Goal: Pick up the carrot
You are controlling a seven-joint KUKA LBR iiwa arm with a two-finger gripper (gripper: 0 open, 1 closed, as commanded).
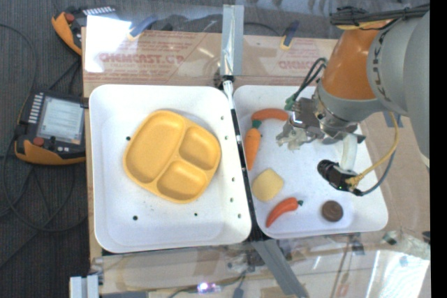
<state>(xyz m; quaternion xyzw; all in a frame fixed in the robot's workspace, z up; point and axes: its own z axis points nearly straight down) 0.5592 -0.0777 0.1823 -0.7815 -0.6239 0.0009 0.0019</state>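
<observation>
Task thing: the carrot is seen lying lengthwise in the right bin, close to the wall shared with the left bin, green top pointing away from the viewer.
Gripper: the gripper is held just right of the carrot, low over the bin floor; nothing is seen between its fingers, and how far they are spread cannot be told.
Step in hand: the approach is judged not yet finished, the carrot being untouched.
How it is done well: the gripper should be brought left over the carrot's thick middle, the fingers set across its short width, and the bin wall kept clear.
Risk: a second orange piece lies just behind the carrot and could be caught by mistake.
Count, right bin: one carrot, one curved orange piece, one red pepper, one pale yellow lump, one brown disc.
Count, left bin: one yellow divided tray.
Bins: two.
</observation>
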